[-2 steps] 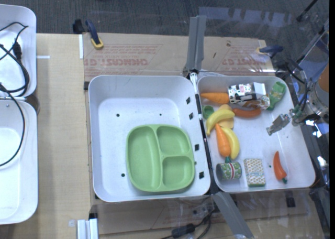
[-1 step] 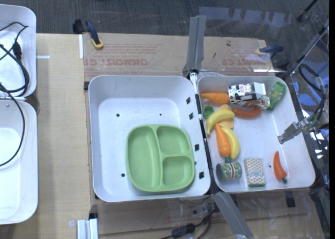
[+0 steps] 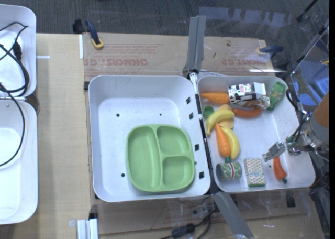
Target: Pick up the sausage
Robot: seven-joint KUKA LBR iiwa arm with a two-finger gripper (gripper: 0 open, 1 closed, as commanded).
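Note:
The sausage (image 3: 247,111), a reddish-brown curved link, lies in the right bin (image 3: 301,183) near its far side, just below a white and black toy block (image 3: 244,92). My gripper (image 3: 276,151) reaches in from the right edge and hovers low over the near right part of that bin. It sits just above a small orange chili pepper (image 3: 280,167). The sausage is well to the gripper's far left, apart from it. Nothing shows in the gripper's grasp.
The right bin also holds a carrot (image 3: 214,97), a green packet (image 3: 276,94), bananas (image 3: 221,119), another carrot (image 3: 223,141), a small can (image 3: 229,170) and a cracker box (image 3: 255,172). The left bin (image 3: 104,128) bears a green divided plate (image 3: 159,157).

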